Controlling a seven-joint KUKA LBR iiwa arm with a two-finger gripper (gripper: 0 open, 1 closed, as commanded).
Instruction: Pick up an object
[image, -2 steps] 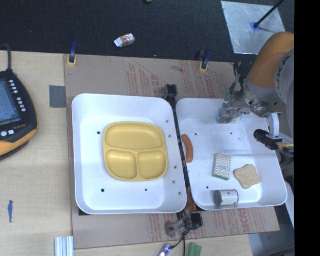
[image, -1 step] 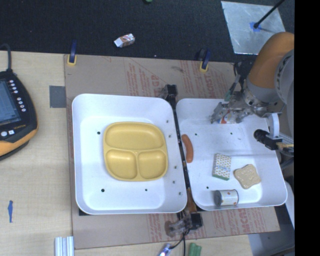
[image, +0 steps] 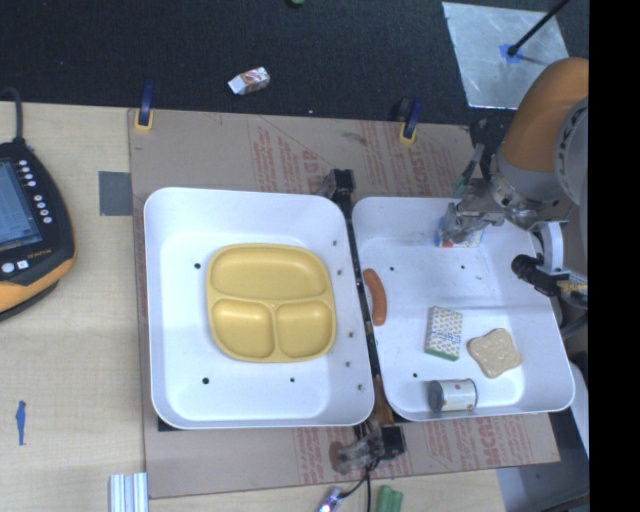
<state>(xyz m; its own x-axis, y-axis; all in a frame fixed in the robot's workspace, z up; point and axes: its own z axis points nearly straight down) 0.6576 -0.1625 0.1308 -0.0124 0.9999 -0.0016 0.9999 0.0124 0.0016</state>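
Glossy plastic bins (image: 180, 300), wooden bench (image: 70, 370)

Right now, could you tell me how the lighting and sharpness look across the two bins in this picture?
In the camera view, light is even and bright; the left bin casts a thin dark shadow along its lower edge. The yellow divided plate shows soft sheen, no harsh glare. The gripper at the right bin's far edge looks blurred, and so does the small can.

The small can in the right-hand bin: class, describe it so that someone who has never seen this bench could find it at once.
Find the right bin of the two white bins, then look along its near edge. The small can lies there on its side, just below the patterned sponge and the toast-shaped piece. It alone is cylindrical, with a dark end and a pale body with a red stripe.
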